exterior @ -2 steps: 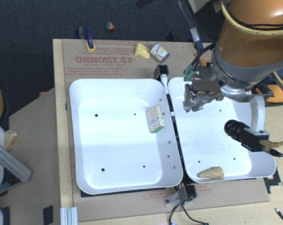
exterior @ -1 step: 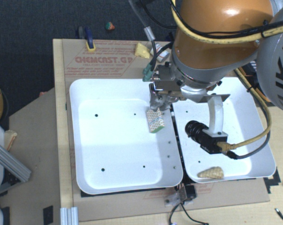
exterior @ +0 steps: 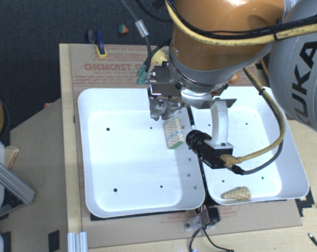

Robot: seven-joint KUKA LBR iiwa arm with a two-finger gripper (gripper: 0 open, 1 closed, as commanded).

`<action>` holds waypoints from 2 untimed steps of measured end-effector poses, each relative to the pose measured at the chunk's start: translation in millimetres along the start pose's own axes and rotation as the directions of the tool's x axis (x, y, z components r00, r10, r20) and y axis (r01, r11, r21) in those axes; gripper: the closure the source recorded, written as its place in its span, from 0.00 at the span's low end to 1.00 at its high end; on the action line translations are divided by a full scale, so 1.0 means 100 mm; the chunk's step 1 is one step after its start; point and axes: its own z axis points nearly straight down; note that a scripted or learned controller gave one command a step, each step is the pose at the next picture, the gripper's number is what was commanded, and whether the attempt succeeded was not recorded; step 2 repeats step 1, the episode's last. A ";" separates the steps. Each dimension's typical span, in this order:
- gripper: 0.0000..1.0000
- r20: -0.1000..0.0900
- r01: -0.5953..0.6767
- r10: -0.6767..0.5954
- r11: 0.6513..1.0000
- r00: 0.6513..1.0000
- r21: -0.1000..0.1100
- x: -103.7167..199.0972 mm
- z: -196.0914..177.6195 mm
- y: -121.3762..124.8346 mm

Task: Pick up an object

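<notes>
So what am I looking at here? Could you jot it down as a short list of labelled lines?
arm: grey with an orange band, reaching in from the right
hand: above the left bin's right side
patterned object: just under the hand; held or not, cannot tell
left bin: white, shallow
right bin: tan wedge-shaped piece near its front edge

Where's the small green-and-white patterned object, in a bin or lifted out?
Cannot tell for sure. The small green-and-white patterned object hangs just under the end effector, over the left white bin's right side; contact with the floor isn't clear.
</notes>
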 end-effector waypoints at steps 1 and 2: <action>1.00 0.003 -0.001 0.001 1.000 1.000 0.008 0.33 0.17 -0.01; 1.00 0.003 -0.001 0.001 1.000 1.000 0.008 0.33 0.17 -0.01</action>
